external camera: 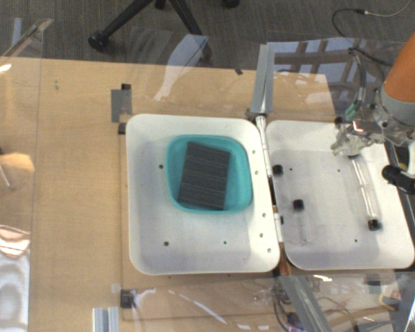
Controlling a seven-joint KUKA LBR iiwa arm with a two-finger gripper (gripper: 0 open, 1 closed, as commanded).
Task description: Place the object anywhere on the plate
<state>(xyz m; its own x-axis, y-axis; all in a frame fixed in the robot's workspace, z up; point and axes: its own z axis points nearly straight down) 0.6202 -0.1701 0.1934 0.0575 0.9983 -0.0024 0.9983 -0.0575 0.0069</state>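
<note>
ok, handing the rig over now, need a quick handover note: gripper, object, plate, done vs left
Gripper: over the right bin's far right corner, away from the plate; nothing seen between its fingers, open or shut unclear.
Object: dark ribbed block lies flat on the teal plate in the left bin, fully inside the plate's rim.
Done: placement looks complete.
Left: judging by this view, only confirm the block is released and stable, then park the arm.

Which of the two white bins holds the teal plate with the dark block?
The left bin: the teal plate sits inside it, bearing the dark ribbed block.
</note>
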